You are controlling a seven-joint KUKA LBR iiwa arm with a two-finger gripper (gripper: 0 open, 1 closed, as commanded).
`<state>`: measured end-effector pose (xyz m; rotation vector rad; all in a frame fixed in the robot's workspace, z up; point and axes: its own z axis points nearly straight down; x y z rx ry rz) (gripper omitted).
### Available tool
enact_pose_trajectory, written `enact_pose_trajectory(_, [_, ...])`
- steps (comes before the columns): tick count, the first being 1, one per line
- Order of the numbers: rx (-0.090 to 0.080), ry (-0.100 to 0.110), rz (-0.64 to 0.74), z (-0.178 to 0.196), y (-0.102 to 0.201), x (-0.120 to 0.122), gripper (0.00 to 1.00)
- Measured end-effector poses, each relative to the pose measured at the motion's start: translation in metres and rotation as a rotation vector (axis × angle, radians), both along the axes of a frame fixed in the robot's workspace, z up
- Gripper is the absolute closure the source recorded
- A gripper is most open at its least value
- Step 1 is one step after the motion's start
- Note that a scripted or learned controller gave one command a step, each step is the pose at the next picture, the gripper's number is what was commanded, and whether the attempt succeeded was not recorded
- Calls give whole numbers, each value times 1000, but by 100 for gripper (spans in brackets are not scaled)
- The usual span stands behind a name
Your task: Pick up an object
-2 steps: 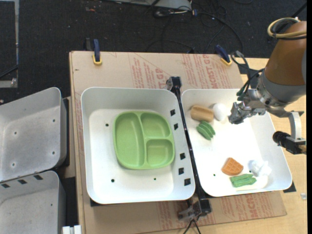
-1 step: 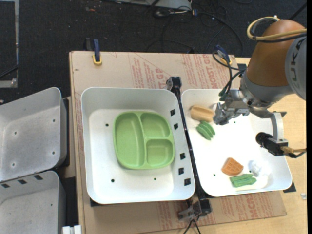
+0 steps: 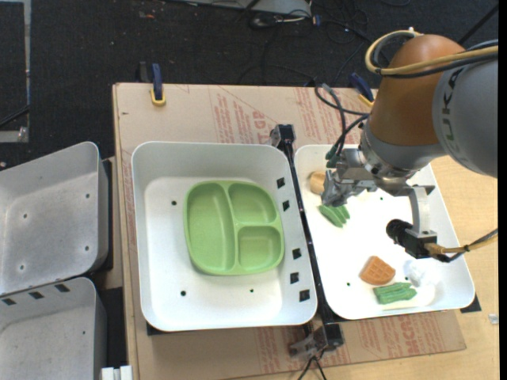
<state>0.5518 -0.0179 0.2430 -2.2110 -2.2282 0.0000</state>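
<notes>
green block (image 3: 394, 294) by orange waffle piece (image 3: 377, 271), right bin (image 3: 451, 236) front | gripper (image 3: 336, 199) over green piece (image 3: 334, 214), finger state cannot be told | green tray (image 3: 234, 227) in left bin (image 3: 158, 212)

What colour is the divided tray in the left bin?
Light green tray, plain, seen clearly in the camera view.

A single fixed camera is looking down at a slant from above the bench (image 3: 206, 109), sitting far enough back to be taking in both white bins: the left bin (image 3: 150, 212) is lying at centre frame, the right bin (image 3: 451, 236) toward the right. Dark floor is showing along the top, and the arm (image 3: 428, 93) is entering from the upper right.
</notes>
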Motion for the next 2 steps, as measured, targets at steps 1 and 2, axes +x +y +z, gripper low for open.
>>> enact_pose_trajectory(1, [-1,-3,0,6,53,7,100])
enact_pose_trajectory(2, [-1,-3,1,5,111,15,100])
